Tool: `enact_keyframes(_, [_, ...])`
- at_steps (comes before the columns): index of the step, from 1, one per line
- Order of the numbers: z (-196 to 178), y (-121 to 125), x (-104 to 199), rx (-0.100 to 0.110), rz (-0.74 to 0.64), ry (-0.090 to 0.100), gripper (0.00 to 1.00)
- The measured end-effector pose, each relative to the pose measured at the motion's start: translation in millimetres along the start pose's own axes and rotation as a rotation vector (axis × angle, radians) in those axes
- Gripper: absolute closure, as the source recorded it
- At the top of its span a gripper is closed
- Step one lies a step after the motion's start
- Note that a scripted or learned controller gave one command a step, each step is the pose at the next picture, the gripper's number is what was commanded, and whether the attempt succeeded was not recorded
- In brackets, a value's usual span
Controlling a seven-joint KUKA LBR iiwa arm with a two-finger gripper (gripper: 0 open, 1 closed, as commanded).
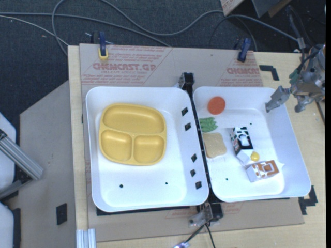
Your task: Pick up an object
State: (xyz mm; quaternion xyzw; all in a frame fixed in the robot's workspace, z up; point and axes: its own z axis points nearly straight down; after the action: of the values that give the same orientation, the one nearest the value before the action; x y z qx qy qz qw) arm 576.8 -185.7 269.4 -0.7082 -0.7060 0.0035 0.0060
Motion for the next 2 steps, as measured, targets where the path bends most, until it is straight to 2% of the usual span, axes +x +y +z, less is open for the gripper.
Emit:
enact_keyframes(1, [-7, 2, 1, -0.013, -0.003, -0.003, 0.0])
enact_keyframes(2, [35, 3, 2, -0.009, -0.003, -0.002, 0.0])
